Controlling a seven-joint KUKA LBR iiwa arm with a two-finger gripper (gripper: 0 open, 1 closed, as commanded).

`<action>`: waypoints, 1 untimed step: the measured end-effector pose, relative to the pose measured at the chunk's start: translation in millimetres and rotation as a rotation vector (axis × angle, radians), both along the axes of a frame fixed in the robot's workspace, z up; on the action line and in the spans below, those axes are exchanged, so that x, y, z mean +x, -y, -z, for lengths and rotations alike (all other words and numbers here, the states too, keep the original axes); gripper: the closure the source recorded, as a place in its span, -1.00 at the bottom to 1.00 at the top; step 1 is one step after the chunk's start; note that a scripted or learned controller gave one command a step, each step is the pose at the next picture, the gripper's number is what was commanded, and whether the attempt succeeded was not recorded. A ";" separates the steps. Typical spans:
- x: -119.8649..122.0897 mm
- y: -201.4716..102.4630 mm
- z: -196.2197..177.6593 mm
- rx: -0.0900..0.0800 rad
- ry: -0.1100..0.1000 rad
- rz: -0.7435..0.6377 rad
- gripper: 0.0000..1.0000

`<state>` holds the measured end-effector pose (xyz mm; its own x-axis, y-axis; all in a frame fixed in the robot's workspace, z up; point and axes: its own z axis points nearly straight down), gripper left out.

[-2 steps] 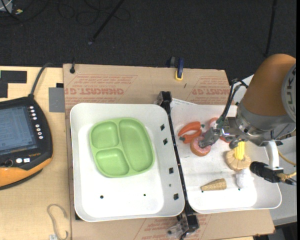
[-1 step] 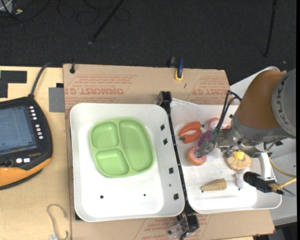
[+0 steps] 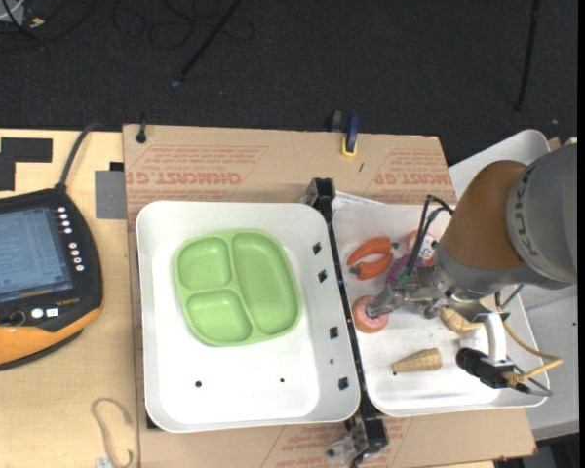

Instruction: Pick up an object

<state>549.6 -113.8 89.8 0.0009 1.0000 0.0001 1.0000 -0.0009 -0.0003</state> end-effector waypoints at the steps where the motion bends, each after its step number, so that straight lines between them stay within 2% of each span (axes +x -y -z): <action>1: 0.8 0.3 -13.4 0.008 0.000 0.006 1.00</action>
